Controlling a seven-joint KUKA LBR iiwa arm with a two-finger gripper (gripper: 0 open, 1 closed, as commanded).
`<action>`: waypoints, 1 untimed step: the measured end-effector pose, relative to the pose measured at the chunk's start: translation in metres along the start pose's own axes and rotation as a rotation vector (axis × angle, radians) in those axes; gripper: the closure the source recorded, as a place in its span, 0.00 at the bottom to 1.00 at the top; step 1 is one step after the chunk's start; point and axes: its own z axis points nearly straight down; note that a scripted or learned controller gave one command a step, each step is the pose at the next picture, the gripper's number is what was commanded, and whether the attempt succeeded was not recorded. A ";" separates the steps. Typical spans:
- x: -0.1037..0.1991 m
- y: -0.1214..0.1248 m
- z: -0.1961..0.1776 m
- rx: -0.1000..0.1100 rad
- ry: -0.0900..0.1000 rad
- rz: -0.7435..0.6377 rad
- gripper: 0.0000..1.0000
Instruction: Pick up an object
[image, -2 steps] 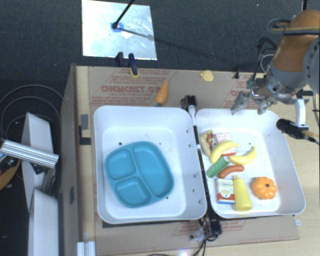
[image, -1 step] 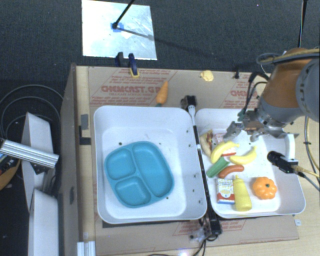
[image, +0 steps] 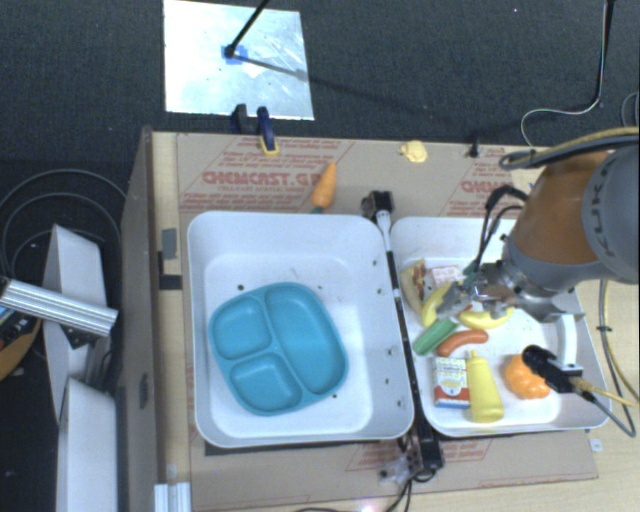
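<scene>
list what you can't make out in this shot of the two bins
- Gripper, camera view: too small and cluttered to tell whether it grips anything.
- Yellow banana-shaped toy: partly covered by the wrist.
- Small printed packet in the right white bin: label too small to read.
- Grey arm: cut off by the right edge.

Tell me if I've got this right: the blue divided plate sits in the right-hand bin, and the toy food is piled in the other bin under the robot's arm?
Not quite. The camera view shows the blue divided plate in the left bin, not the right. The toy food, like the yellow bottle, does lie in the right bin, beneath the arm.
</scene>
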 end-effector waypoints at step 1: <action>-0.010 -0.054 0.051 -0.015 -0.001 0.004 0.00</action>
